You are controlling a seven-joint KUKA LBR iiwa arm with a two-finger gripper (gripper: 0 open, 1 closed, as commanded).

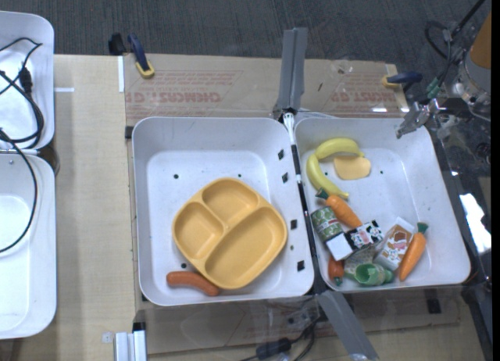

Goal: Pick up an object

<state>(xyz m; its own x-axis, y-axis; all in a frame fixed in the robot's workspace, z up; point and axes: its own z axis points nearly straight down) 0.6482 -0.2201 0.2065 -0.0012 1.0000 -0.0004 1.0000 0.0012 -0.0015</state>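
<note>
Gripper [412, 119]: at the far right corner of the right bin [437, 166], above its rim; whether its jaws are released or clenched I cannot tell.
Bananas [326, 158]: in the right bin, far end, curved around a pale yellow disc [352, 167].
Carrot [342, 211]: just nearer than the bananas.
Second carrot [412, 251]: near right corner, beside small cartons [364, 237].
Left bin [156, 166]: holds a yellow divided plate [229, 233]; a sausage [192, 281] touches the plate's near edge.

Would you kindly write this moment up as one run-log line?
gripper: above right bin's far right corner, nothing seen held | right bin: bananas, carrots, cartons | left bin: yellow tray, sausage
</note>
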